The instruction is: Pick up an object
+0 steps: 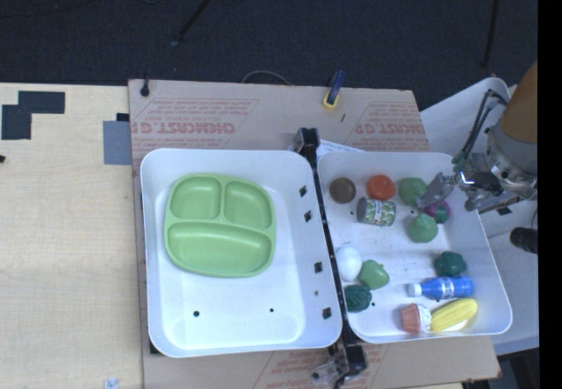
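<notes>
Arm point(518, 128) reaches in from the right, gripper point(436, 195) low over right bin point(496, 277), top corner.
Left bin point(176, 317) holds a green tray point(219, 225). Right bin holds small items: bottle point(442, 289), corn point(455, 314), can point(377, 212), green balls point(422, 228), white egg point(349, 262). Gripper sits just beside a purple piece point(442, 211); finger spread cannot be determined, nothing seen held.

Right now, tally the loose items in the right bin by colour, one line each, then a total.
Green: 5, e.g. round piece
Brown: 1, ball
Orange-red: 1, piece
White: 1, egg shape
Blue: 1, bottle
Yellow: 1, corn
Pink-orange: 1, piece
Patterned: 1, can
Total: 12
The gripper may hide more.
</notes>
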`<action>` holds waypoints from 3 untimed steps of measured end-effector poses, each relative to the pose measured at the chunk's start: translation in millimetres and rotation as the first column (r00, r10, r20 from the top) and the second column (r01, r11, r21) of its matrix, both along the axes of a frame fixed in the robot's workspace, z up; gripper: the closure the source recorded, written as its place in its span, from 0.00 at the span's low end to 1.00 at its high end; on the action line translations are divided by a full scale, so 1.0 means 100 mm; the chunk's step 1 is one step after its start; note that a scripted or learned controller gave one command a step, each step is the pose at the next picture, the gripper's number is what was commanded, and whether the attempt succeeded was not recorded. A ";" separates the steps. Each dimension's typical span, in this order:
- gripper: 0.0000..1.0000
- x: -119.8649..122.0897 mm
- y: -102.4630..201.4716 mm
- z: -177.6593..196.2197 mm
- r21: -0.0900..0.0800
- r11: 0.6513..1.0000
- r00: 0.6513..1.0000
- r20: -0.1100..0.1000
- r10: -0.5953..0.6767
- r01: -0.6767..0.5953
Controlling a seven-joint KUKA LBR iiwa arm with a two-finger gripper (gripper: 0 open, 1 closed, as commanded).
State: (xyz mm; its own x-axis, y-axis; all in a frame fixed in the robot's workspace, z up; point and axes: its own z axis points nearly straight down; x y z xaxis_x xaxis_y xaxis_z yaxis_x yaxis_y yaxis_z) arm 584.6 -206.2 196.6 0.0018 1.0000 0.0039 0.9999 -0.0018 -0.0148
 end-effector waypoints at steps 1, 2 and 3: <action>0.00 0.03 0.00 0.08 -0.004 1.000 1.000 0.014 0.002 -0.002; 0.00 -0.07 0.01 -0.49 -0.001 1.000 1.000 0.008 0.003 -0.003; 0.00 -0.02 0.03 -0.93 -0.002 1.000 1.000 0.010 0.006 -0.006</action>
State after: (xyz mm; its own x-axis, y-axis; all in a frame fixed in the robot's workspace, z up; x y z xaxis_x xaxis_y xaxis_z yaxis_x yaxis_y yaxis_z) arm 582.5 -203.2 103.8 -0.0040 1.0000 0.0019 1.0000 0.0040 -0.0048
